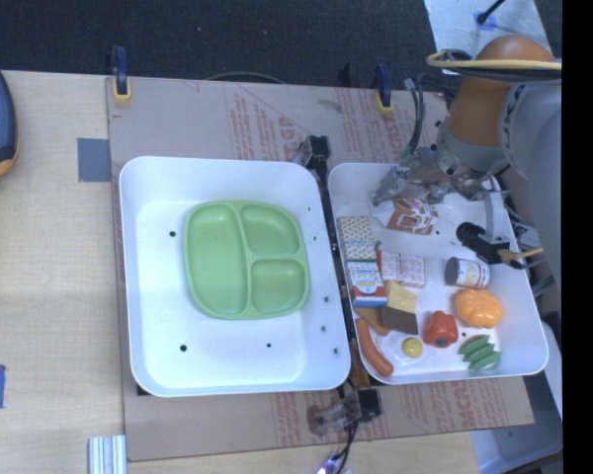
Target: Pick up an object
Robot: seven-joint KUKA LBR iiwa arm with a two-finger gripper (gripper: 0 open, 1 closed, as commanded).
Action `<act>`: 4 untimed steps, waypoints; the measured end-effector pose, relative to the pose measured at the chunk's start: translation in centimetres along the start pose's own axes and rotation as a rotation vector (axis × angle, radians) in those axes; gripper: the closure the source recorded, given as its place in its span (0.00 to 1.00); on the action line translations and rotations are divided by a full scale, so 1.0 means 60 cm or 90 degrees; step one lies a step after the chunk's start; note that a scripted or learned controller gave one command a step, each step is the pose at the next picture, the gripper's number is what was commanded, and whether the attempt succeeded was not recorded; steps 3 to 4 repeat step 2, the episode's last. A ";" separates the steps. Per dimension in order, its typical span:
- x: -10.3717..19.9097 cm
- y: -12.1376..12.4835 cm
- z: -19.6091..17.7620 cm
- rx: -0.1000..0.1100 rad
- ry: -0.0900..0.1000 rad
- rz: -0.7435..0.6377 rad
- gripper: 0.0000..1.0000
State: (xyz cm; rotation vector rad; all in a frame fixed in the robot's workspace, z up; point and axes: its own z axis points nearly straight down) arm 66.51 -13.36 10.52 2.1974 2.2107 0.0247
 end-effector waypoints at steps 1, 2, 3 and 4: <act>-0.003 0.001 0.000 -0.001 0.001 -0.001 0.00; -0.003 0.000 0.000 0.000 0.001 -0.001 0.00; -0.003 0.000 0.000 0.000 0.001 -0.001 0.00; -0.003 0.000 0.000 0.000 0.001 -0.001 0.00</act>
